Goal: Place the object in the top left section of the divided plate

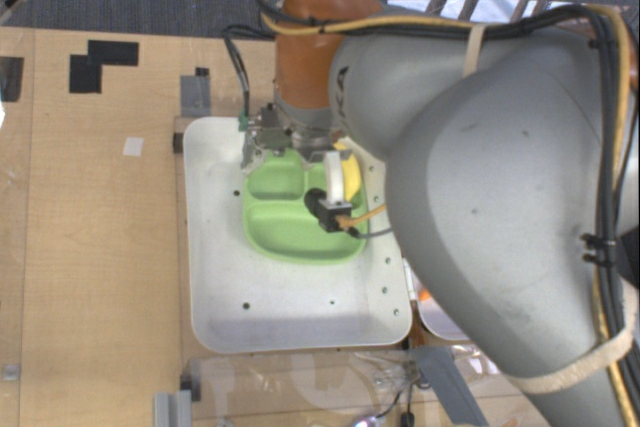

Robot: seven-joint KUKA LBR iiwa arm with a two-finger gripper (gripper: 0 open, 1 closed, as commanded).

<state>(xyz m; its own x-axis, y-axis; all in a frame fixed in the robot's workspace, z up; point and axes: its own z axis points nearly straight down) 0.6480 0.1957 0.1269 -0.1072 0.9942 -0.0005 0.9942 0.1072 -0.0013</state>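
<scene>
Grey arm with orange band sweeps in from the frame's right, gripper (300, 153) low over the green divided plastic plate (290, 233) in the white bin (215, 245). Whether it grips, I can't tell. A yellow object (349, 177) sits at the plate's upper right edge.

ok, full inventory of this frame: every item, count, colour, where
divided plate: 1, green, in the left bin, partly under the arm
yellow object: 1, yellow, at the plate's right side, beside the wrist; partly hidden, kind unclear
bins: 2, white, side by side on the bench; right one mostly covered by the arm
black markings: a few, black, upper left of the bench
bench: 1, light wood
arm: 1, grey with orange band, reaching in from the right over the plate
gripper: 1, over the plate's top left section
</scene>
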